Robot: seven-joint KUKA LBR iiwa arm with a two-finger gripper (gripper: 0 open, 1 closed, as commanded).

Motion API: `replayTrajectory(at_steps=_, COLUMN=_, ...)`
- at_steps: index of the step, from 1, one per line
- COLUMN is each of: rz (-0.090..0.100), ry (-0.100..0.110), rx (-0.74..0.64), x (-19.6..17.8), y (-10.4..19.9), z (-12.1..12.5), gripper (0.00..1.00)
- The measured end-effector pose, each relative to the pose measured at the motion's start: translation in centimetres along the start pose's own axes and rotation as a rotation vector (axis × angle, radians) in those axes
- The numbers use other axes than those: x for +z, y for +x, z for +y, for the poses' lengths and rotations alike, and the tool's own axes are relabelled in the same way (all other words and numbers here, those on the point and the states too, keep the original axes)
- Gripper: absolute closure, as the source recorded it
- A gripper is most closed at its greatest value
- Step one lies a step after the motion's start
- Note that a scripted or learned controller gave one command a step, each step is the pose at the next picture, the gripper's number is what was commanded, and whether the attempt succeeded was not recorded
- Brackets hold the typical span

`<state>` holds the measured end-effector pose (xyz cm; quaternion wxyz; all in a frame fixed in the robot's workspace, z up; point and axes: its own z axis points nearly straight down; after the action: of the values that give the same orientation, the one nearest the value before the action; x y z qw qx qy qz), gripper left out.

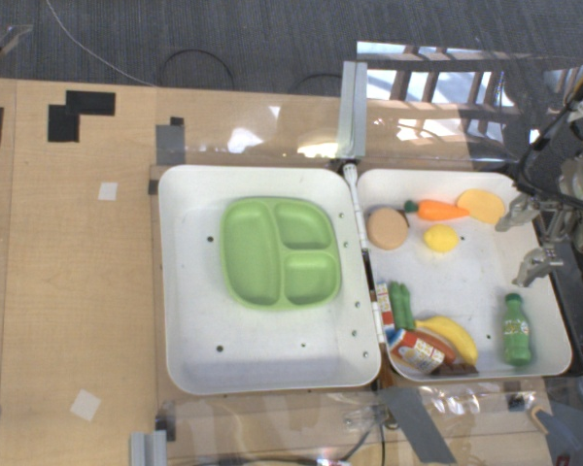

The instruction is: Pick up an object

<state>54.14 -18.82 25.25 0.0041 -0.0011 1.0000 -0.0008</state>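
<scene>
- Objects for picking are seen gathered in the right bin (496, 260), one of two shallow white bins set side by side on the wooden bench (68, 260).
- An orange carrot (437, 210) is shown near the bin's far edge, with a flat yellow-orange piece (481, 206) just beside it toward the far right corner.
- A round tan bun (388, 228) is placed near the bin's left edge, and a yellow lemon (442, 240) lies close by, just inward of the carrot.
- A green bottle (515, 329) is laid close to the right edge, near the near right corner.
- A banana (450, 337) is seen at the near edge, touching a red-and-white packet (419, 350); a slim green item (401, 306) is lined up along the left edge just above them.
- The gripper (534, 241) is pictured over the bin's right edge, beyond the green bottle and apart from it.
- Its two metal fingers (517, 214) are spread apart, and nothing is held between them.
- The arm is cut off by the frame's right side, so little of it can be made out.
- A green divided plate (278, 252) is set alone in the middle of the left bin (189, 348).
</scene>
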Motion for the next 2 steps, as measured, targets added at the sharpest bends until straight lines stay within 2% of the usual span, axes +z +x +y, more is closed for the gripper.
replayTrajectory(at_steps=1, rz=0.01, ry=-0.004, rx=0.042, x=12.7, y=-2.3, z=1.5, gripper=0.0)
replayTrajectory(at_steps=2, rz=-0.006, ry=0.001, rx=0.126, x=14.7, y=-8.0, z=2.9, gripper=0.0)
